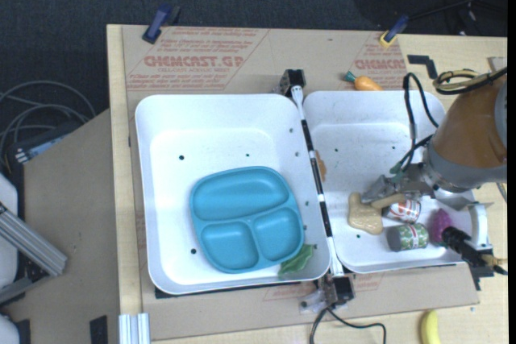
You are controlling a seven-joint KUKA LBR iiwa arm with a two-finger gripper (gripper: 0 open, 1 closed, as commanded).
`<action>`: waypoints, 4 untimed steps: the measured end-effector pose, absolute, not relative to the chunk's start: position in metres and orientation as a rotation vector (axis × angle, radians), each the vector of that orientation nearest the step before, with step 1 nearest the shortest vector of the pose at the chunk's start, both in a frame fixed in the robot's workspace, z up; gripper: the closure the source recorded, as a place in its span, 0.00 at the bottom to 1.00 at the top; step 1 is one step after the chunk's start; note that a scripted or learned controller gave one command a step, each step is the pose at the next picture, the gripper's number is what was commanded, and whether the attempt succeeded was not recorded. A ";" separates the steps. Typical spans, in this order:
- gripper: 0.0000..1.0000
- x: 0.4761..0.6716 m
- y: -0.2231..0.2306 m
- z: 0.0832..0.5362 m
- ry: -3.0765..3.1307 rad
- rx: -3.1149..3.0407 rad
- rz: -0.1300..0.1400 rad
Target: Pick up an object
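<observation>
A cardboard-topped bench [201, 60] on dark carpet bears two white bins. The left bin [161, 133] holds a blue tray [242, 217] and a green scrap [297, 260] at its near rim. The right bin [355, 125] is bare at the back; near its front edge lie a tan piece [363, 217], two cans [407, 236] and a magenta thing [440, 223]. The gripper [395, 191] hangs above them; whether it is released or clenched, I cannot tell.
</observation>
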State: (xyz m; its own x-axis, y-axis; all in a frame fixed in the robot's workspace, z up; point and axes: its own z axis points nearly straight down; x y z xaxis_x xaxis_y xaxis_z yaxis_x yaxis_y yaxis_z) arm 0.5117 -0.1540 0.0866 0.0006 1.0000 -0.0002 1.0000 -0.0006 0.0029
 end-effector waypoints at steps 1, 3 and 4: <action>1.00 0.513 -0.152 0.097 2.220 2.218 0.008; 1.00 0.600 -0.210 0.206 2.222 2.219 0.001; 1.00 0.603 -0.158 0.218 2.224 2.221 0.001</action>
